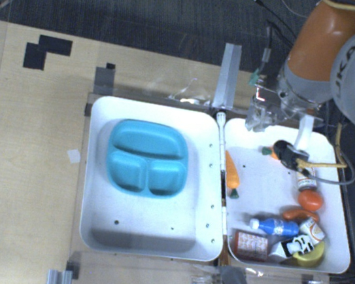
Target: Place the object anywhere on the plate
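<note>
One blue plate (148,157) with three compartments lies in the left bin (99,159); one carrot (231,172), one blue bottle (277,226) and one tomato (311,201) lie in the right bin (254,182). The jaws (279,123) hang over its far edge, their opening impossible to tell

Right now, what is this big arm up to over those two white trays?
The grey-and-orange arm reaches in over the right bin, its gripper near the far edge above a heap of small things: a carrot, a blue bottle, an orange ball. I see nothing between its fingers. The blue plate waits in the left bin with nothing on it.
</note>
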Robot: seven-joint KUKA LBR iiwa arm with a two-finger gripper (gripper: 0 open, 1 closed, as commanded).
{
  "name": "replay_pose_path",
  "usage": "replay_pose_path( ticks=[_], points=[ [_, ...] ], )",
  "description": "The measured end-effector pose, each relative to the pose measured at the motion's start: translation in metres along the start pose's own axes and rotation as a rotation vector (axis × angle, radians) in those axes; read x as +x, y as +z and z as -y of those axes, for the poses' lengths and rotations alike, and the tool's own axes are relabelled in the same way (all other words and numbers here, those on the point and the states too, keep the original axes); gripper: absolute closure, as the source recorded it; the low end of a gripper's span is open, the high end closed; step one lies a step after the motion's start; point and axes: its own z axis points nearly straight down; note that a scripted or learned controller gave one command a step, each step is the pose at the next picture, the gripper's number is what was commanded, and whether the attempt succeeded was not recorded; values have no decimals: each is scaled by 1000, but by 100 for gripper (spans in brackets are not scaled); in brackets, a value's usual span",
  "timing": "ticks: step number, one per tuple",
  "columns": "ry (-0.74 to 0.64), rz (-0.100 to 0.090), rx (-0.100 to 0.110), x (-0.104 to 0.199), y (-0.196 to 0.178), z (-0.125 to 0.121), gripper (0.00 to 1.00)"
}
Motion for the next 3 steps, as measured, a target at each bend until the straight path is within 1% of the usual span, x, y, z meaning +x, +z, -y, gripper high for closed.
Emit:
replay_pose_path(
  ticks=[1,2,3],
  points=[
    [-40,0,2,77,7,18,100],
    [320,2,5,129,96,49,100],
    [459,2,3,98,78,40,100]
  ],
)
